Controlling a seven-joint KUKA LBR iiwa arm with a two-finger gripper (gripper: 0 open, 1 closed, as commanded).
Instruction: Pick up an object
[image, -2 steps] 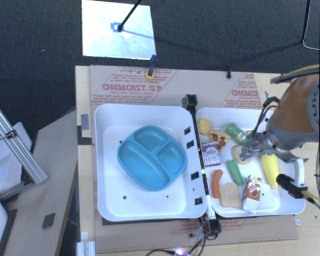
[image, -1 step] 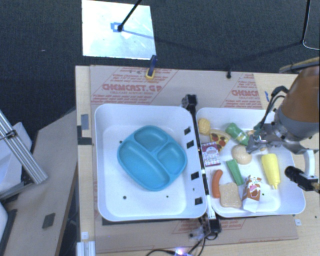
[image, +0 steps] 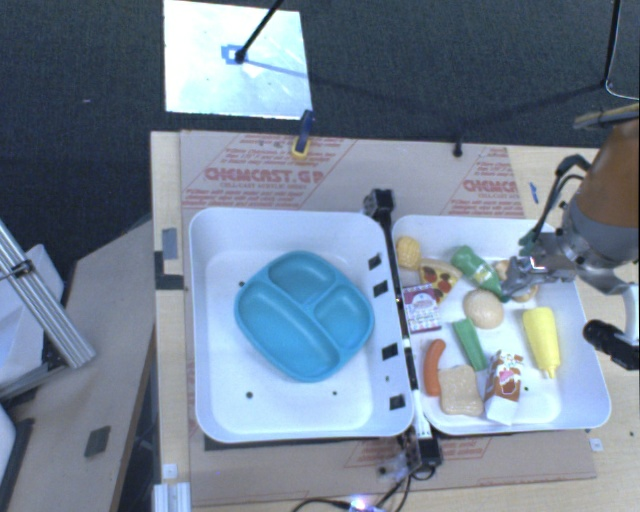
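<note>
My gripper (image: 519, 276), grip state unclear, hovers at the right end of the green bottle (image: 474, 268), which lies slanting far-left to near-right.

One fixed camera is looking down at a slant from above the bench (image: 330, 150), far enough off to be taking in both the left bin (image: 215, 330) and right bin (image: 585, 385). Arm (image: 610, 200) is entering from frame right.

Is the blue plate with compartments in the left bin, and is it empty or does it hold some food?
Empty. The blue plate lies flat in the left bin, and all its compartments show bare blue.
</note>
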